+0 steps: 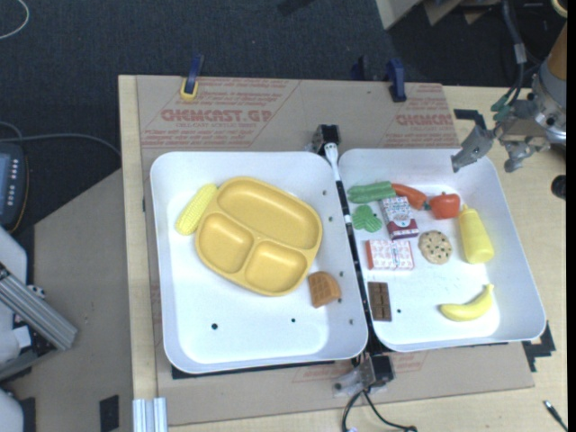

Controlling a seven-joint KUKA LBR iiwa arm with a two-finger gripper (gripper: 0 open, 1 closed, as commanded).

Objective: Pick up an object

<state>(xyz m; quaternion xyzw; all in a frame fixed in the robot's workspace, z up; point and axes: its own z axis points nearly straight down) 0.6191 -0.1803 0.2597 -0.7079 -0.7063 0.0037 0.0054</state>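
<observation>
glossy plastic bins (180, 268), smooth yellow plastic divided tray (256, 235), matt brown cardboard sheet (270, 115) beneath.

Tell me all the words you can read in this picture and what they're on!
"CHEMCAST GP" in red, on the brown protective sheet covering the bench, behind the left bin.
The same red print repeats on the sheet behind the right bin, but it is too faint to read for sure.
The small red-and-white packets in the right bin carry print too small and blurred to read.
</observation>
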